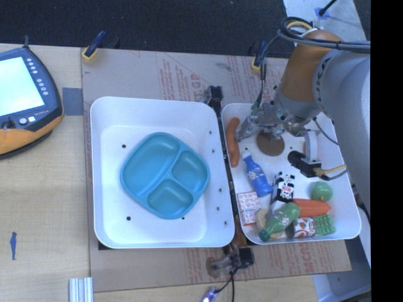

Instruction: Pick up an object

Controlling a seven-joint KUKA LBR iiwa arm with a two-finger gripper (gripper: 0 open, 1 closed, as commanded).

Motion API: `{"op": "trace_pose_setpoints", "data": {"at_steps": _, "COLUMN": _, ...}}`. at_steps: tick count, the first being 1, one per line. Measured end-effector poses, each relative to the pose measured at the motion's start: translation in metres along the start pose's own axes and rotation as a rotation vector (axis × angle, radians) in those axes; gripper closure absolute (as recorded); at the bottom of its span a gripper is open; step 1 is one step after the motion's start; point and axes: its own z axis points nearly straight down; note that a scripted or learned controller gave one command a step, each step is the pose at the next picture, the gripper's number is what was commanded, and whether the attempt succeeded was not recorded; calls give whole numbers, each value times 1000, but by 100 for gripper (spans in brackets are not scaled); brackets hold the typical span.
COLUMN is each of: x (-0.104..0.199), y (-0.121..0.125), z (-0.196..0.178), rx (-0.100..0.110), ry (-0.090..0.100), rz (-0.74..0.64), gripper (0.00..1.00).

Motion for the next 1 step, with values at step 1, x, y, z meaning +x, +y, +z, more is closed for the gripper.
{"op": "trace_pose_setpoints", "data": {"at_steps": 1, "x": -1, "y": 0, "z": -11, "rx": 1, "ry": -1, "rz": -2, "gripper": 100}}
